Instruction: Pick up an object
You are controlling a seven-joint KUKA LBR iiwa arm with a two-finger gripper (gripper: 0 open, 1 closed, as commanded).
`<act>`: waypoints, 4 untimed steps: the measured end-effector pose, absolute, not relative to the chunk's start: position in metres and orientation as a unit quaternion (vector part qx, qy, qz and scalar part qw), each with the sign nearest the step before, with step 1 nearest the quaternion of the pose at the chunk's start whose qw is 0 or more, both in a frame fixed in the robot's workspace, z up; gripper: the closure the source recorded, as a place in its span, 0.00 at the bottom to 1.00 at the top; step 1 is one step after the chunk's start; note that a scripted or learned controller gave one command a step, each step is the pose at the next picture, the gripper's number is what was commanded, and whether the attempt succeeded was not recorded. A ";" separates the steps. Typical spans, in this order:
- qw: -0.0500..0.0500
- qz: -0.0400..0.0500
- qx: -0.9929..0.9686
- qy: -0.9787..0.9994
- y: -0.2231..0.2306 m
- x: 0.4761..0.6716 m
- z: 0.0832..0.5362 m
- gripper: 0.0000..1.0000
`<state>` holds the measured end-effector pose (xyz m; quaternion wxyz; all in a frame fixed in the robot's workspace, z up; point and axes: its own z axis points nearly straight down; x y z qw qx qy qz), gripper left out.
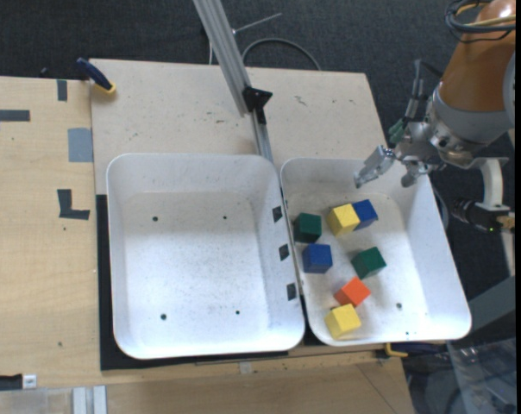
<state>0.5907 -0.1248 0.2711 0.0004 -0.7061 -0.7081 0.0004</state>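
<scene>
Several coloured cubes lie in the right bin (420, 257): a green one (308, 226), a yellow one (344, 218) touching a blue one (365, 211), a second blue (317, 257), a second green (368, 261), an orange one (354, 292) and a second yellow (343, 320). My gripper (387, 176) hangs over the bin's far right corner, above and behind the yellow and blue pair. Its fingers stand open with nothing between them.
The left bin (200, 248) sits beside the right one, sharing a dividing rim. A slanted metal pole (230, 50) rises from behind the bins. A blue and yellow clamp (97, 74) lies at the bench's far left corner.
</scene>
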 end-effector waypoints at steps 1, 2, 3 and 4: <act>0.000 0.000 -0.706 -0.708 -0.125 0.591 0.271 0.00; 0.002 0.002 -0.707 -0.708 -0.119 0.590 0.226 0.00; 0.002 0.002 -0.706 -0.708 -0.112 0.597 0.174 0.00; -0.004 -0.001 -0.707 -0.707 -0.119 0.594 0.122 0.00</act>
